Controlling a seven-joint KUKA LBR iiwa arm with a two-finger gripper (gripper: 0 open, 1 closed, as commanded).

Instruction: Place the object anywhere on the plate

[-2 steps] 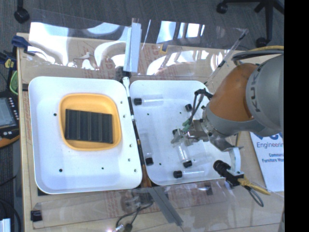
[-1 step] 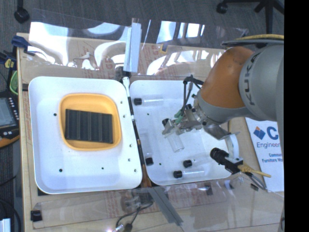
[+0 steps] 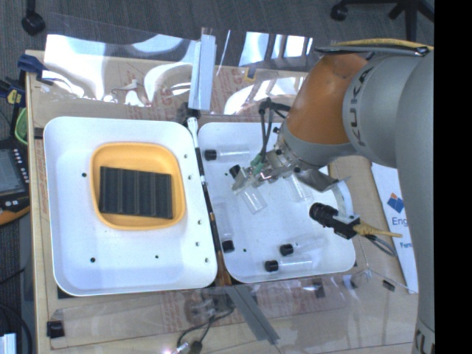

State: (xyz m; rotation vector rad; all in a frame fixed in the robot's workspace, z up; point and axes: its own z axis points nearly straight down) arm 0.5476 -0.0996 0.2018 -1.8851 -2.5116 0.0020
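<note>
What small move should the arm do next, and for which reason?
Probably lower the hand a little onto the clear tube lying just under it in the right bin. The hand hangs over that bin, I cannot tell that it holds anything, and the yellow plate sits apart in the left bin.

Dark ribbed block [image 3: 136, 192] lying flat, centred on yellow plate [image 3: 134, 152].
</note>
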